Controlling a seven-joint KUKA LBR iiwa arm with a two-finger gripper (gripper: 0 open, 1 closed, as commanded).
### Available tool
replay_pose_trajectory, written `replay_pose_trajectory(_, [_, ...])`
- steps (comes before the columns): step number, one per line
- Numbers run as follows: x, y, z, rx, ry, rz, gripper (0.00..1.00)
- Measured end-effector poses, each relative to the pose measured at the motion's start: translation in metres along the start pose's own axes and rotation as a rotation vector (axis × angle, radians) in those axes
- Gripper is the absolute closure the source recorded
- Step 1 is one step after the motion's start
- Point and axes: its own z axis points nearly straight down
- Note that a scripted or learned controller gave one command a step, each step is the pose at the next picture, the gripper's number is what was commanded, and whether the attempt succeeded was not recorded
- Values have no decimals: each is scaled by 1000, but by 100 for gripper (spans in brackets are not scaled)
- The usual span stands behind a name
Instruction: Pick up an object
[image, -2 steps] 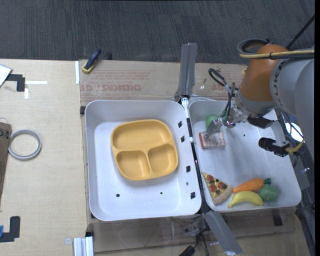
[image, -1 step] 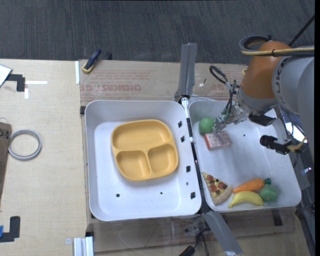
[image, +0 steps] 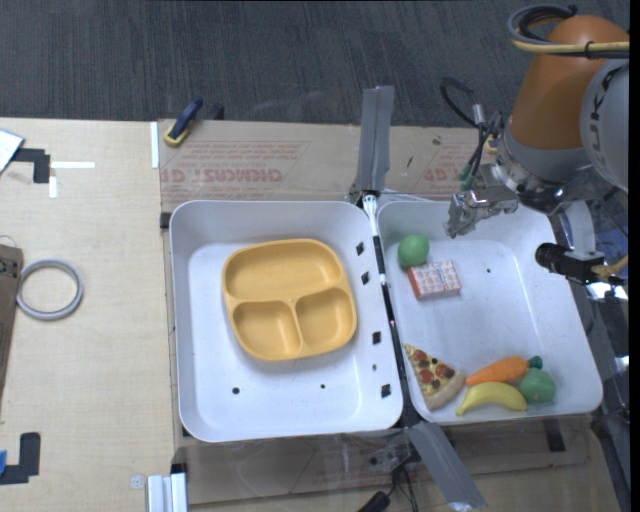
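Observation:
The right bin (image: 560, 320) holds a green ball (image: 413, 249) near its back left, with a small pink and white box (image: 435, 279) just in front of it. Along its front lie a pizza slice (image: 433, 374), a yellow banana (image: 492, 398), an orange carrot (image: 498, 371) and a green pepper (image: 538, 385). My gripper (image: 462, 218) hangs over the back edge of the right bin, to the right of the green ball and apart from it. Nothing shows between its fingers.
The left bin (image: 200, 380) holds a yellow divided plate (image: 289, 297). A roll of tape (image: 46, 289) lies on the bench at the far left. A blue and yellow tool (image: 184, 121) rests on the cardboard behind the bins. The grey and orange arm (image: 570, 80) fills the upper right.

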Motion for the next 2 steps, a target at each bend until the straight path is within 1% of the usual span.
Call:
replay_pose_trajectory(1, [-44,-34,-89,1,0,180,100])
replay_pose_trajectory(2, [-44,-34,-89,1,0,180,0])
